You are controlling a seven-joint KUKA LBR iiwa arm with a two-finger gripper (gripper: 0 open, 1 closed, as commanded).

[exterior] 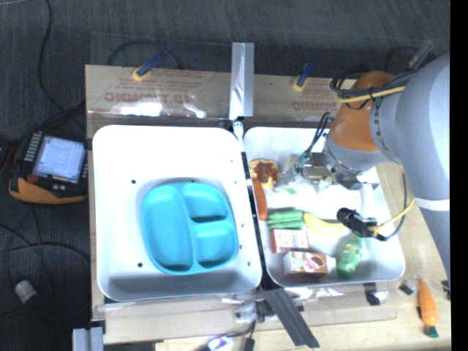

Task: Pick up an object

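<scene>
Watching: gripper (301, 168) low in the right bin (391, 265), upper centre-right of frame.
Fingers: I cannot tell.
Nearest object: pizza slice (264, 172), red-and-yellow, just left.

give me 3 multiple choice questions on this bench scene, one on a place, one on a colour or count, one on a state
1. Where is the blue divided tray?
A. left bin
B. right bin
C. on the floor

2. What colour is the band above the arm's wrist?
A. green
B. orange
C. purple

3. How does the banana lie?
A. hanging from the gripper
B. flat in the right bin
C. on the tray

Answers:
1. A: the tray sits in the left bin.
2. B: the band is orange.
3. B: it lies among the items in the right bin.
</scene>
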